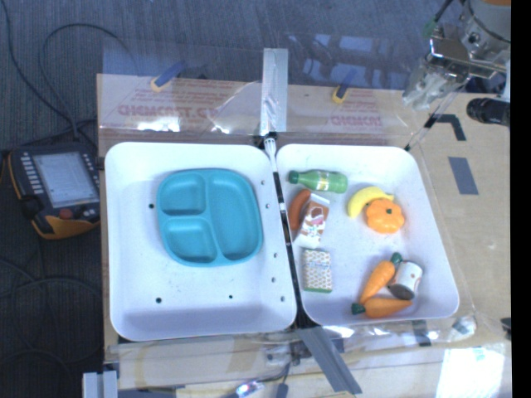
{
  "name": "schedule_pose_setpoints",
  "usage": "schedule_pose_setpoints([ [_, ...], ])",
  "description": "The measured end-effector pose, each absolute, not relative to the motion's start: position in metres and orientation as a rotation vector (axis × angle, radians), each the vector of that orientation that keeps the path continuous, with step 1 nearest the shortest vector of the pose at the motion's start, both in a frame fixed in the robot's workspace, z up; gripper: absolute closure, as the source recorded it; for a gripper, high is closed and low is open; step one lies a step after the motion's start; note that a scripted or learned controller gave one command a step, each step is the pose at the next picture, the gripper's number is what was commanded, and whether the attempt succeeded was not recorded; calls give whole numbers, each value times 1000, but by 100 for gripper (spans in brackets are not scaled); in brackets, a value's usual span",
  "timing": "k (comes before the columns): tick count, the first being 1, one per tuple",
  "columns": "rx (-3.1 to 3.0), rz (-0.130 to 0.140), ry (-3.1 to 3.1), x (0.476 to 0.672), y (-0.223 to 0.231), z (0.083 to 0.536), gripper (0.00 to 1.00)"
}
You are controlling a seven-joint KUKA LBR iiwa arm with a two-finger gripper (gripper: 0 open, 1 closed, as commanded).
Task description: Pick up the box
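Observation:
A small flat rectangular box with a pale speckled print lies in the right bin, near its left wall and toward the front. Just behind it lies a white and red carton, resting against an orange-brown item. My gripper hangs high at the top right, beyond the right bin's far corner and well away from the box. It looks open, with nothing between its fingers.
The right bin also holds a green bottle, a banana, an orange, two carrots and a small can. A blue divided plate lies in the left bin. A pendant sits off the bench at left.

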State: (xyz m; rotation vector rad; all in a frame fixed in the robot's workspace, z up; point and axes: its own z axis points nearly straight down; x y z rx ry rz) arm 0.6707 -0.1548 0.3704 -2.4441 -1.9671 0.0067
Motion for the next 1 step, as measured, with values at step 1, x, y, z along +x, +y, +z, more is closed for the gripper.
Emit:
schedule_pose_setpoints([
  [1, -2423, 4, -1996, 631, -144, 359, 100],
])
